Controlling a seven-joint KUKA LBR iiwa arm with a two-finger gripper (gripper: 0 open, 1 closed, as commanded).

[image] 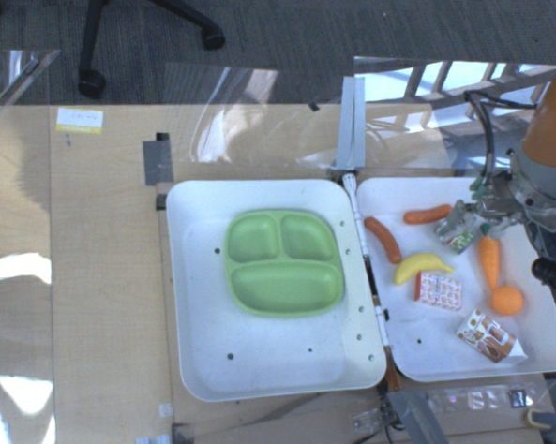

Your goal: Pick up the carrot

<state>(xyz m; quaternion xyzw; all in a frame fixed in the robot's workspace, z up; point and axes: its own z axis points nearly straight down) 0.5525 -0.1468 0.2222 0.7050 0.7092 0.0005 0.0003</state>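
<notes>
A: What is seen in the left bin?
B: A green 3-compartment plate.
A: And the carrot?
B: In the right bin, at 5 o'clock of the gripper; its finger state cannot be told.

Dark grey carpet spans twelve o'clock, a black office chair base at eleven; pale wooden counter shows window glare.
</notes>
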